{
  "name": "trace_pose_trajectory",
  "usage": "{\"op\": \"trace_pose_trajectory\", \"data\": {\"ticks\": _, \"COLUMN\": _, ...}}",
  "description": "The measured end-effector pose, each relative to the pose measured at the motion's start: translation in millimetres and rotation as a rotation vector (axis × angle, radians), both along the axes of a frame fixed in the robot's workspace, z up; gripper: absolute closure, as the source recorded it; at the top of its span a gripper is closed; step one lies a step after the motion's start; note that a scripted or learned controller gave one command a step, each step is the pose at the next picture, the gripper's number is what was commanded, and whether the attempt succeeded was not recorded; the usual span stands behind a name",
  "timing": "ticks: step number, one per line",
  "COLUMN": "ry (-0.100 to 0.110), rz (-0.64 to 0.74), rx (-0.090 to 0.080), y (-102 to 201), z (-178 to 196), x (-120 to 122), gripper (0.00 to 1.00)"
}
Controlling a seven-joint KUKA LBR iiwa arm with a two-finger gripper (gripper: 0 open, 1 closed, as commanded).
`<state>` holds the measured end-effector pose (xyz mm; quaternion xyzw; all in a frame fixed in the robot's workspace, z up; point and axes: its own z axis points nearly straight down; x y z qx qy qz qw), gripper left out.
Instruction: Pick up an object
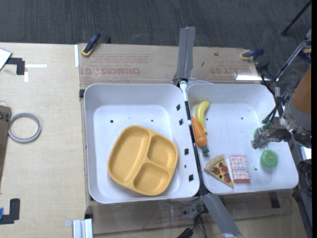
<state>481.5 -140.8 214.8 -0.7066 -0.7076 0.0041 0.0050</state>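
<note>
Hovering just above a round green toy [269, 158], the metal gripper [261, 139]; its grip I cannot tell.

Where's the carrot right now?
The carrot lies in the right bin along its left wall, partly overlapping the banana, up-left of the pizza slice.

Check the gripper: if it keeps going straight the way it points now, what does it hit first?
The gripper points down at the right bin, so probably bare bin floor first. The green round object lies just beside that line; depth is unclear, so it could brush it.
</note>
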Motion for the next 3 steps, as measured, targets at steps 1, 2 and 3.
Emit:
{"op": "trace_pose_trajectory", "data": {"ticks": 1, "ry": -0.007, "rz": -0.095, "rx": -0.002, "y": 4, "z": -40, "x": 58, "gripper": 1.0}}
{"op": "trace_pose_trajectory", "data": {"ticks": 2, "ry": -0.009, "rz": 0.037, "rx": -0.002, "y": -12, "z": 55, "x": 98, "gripper": 1.0}}
{"op": "trace_pose_trajectory", "data": {"ticks": 3, "ry": -0.004, "rz": 0.04, "rx": -0.004, "y": -12, "z": 61, "x": 99, "gripper": 1.0}}
